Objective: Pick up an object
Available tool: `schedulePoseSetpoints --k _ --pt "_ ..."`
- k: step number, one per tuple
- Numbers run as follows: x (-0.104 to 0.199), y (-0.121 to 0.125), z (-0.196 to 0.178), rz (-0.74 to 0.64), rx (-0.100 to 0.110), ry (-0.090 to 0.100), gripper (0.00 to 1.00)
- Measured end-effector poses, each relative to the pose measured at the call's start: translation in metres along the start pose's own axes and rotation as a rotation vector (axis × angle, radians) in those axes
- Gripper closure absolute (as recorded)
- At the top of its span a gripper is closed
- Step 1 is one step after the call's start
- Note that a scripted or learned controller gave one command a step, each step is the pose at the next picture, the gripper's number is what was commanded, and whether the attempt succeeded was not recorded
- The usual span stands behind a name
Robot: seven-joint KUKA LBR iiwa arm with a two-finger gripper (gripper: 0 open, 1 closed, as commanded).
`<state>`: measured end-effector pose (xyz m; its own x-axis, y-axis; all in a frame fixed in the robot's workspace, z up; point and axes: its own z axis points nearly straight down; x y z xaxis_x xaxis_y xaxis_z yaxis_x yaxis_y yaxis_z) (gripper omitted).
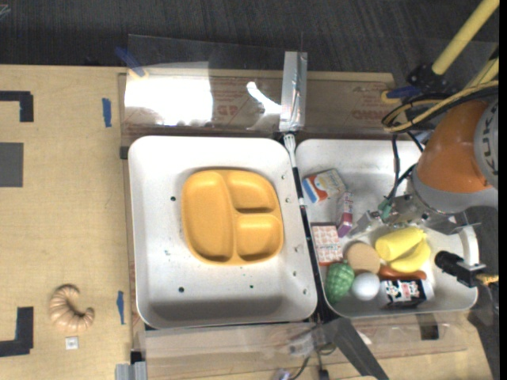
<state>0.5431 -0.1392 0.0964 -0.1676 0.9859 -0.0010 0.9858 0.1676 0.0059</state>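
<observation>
**Arm positioned over right bin**

Gripper [404, 212] lowered into right bin [372, 153], just above yellow object [402, 244]. Finger state: cannot tell. Left bin [150, 212] containing 1 orange divided tray [232, 214]. Croissant-like item [71, 307] lying on worktop [55, 212].

I saw the tan bench [55, 204] carrying two shallow white bins side by side, the left bin [150, 236] and the right bin [372, 153], touching along a shared edge. A curled tan croissant-like toy [71, 307] lay on the bench near the lower left, well apart from the bins. Black tape marks [17, 105] and short blue tape strips [106, 111] sat on the bench surface.
</observation>
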Motion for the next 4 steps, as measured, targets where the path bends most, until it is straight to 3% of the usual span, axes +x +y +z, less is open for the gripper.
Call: schedulePoseSetpoints --k 1,2,3,4 --pt "-0.018 -0.041 0.009 0.103 0.000 0.000 0.00" --pt "0.000 0.029 0.010 0.303 0.000 -0.001 0.00" --pt "0.008 0.062 0.010 0.390 0.002 -0.002 0.00" --pt "0.032 0.042 0.009 0.265 0.001 -0.002 0.00"
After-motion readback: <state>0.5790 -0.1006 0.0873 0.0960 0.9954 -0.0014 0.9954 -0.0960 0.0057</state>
